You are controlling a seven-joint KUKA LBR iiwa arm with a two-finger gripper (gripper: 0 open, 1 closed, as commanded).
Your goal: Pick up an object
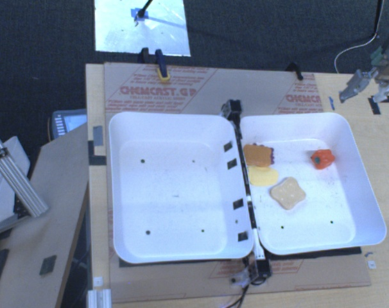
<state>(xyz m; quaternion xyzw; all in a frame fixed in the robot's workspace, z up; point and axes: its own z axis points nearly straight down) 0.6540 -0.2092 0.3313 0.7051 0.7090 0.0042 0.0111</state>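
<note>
Several small objects lie in the right bin. A brown-orange piece with a purple edge sits near the divider, with a flat yellow piece just in front of it. A beige toast-shaped piece lies near the bin's middle. A red-orange pepper-like object rests toward the far right side. My gripper hangs above the bench beyond the right bin's back right corner, well apart from all the objects. It is open with nothing between its fingers.
The left bin sits beside the right one, joined by black clips along the shared wall. A cardboard sheet lies under both bins. A shiny metal plate rests at the back. A cable loops near the arm.
</note>
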